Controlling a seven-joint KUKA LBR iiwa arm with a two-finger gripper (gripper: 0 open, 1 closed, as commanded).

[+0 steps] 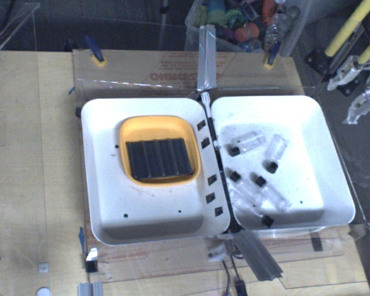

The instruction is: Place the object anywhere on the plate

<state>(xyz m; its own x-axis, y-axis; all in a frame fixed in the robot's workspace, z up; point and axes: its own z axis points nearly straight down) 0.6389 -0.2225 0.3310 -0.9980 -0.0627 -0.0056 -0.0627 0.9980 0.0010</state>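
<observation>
A yellow plate (131, 132) with rounded corners lies in the left bin (98, 184). A dark ridged rectangular block (158, 158) rests flat on the plate, covering most of its middle. Several clear vials with black caps (246, 145) lie scattered in the right bin (314, 122); one vial (274, 153) is near the middle and others (268, 195) lie toward the front. A pale claw-like part, seemingly my gripper (359, 106), hangs at the far right edge, outside both bins and far from the plate, with nothing visibly in it.
A divider with black marks (209, 159) runs between the bins. A metal strip (206, 57) stands behind them. A clear crate of coloured toys (246, 11) sits at the back. Yellow tubes (354, 17) cross the top right corner.
</observation>
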